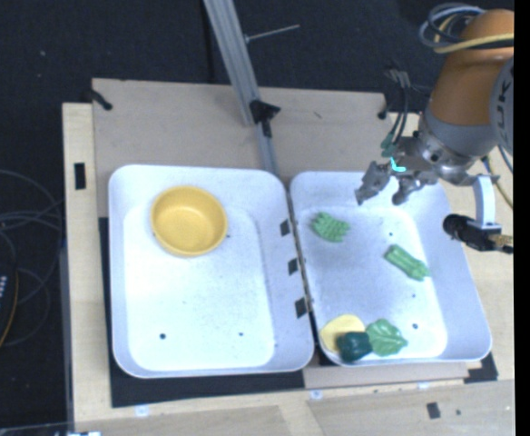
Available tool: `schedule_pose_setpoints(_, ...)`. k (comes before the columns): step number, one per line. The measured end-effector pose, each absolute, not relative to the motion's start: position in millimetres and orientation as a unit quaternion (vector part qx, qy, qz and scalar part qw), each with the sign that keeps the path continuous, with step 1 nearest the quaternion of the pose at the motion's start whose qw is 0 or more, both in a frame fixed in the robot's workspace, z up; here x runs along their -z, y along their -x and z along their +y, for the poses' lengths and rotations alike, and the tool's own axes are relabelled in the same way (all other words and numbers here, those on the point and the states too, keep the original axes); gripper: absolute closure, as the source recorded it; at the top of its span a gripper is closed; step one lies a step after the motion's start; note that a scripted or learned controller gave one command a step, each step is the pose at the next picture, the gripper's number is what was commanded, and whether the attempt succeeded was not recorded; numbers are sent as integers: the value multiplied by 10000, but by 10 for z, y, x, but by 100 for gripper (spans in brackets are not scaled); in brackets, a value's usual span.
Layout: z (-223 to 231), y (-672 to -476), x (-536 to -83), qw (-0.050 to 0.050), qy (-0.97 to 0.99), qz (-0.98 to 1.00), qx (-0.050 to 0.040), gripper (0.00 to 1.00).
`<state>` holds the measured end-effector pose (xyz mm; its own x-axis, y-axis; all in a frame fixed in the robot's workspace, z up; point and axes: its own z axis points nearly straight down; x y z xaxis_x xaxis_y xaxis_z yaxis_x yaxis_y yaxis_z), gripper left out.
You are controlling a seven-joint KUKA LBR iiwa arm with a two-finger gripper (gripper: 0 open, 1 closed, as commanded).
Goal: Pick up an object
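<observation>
Nearest, in the right bin (460,321), crowded into its front left corner: a yellow piece (338,326), a dark teal block (353,344) touching it in front, and a light green leafy toy (387,337) just beside the block on the right. Farther up the same bin, toward its right edge, a green oblong toy (406,262) lying at a slant, well apart from the corner cluster. Farther still, near the left edge and the divider, a ridged green toy (329,227). In the left bin (201,321), toward the back left corner, a yellow bowl (189,220), upright, mouth up. Over the back edge of the right bin, the gripper (385,192), hanging from the grey wrist with the orange band above, fingers spread apart with nothing between them, clear of every toy; closest of them the ridged green toy, down and to the left. Beyond the bins, a grey metal post (233,48) slanting up from the bench (183,121).
</observation>
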<state>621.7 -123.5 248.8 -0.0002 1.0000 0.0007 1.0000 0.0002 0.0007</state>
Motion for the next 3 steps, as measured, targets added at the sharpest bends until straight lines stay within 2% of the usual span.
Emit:
schedule_pose_setpoints(1,-1235,-6217,-2488,0,-7070,7072,-5,0)
schedule_pose_setpoints(3,-1334,-6269,-1275,-14,-7074,7068,18,0)
